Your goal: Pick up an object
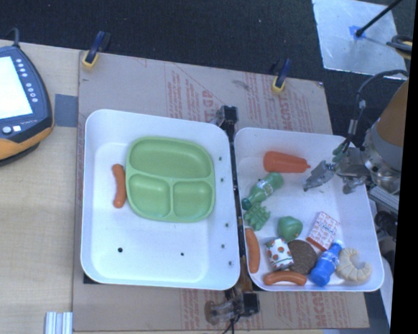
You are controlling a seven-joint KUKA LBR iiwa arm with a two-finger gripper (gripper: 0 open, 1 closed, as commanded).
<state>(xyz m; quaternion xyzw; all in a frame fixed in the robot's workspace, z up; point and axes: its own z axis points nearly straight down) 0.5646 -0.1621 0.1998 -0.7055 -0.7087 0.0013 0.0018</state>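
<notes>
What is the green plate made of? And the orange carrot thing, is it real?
The green plate looks like matte moulded plastic: one even colour, smooth rounded compartments. The carrot seems to be a plastic toy, uniformly orange with a smooth skin, though the view cannot settle that.

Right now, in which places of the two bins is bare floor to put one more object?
Left bin: a wide bare strip below the green tray. Right bin: bare floor between the carrot and the red-white packet. Its lower part is crowded, around the blue bottle.
</notes>
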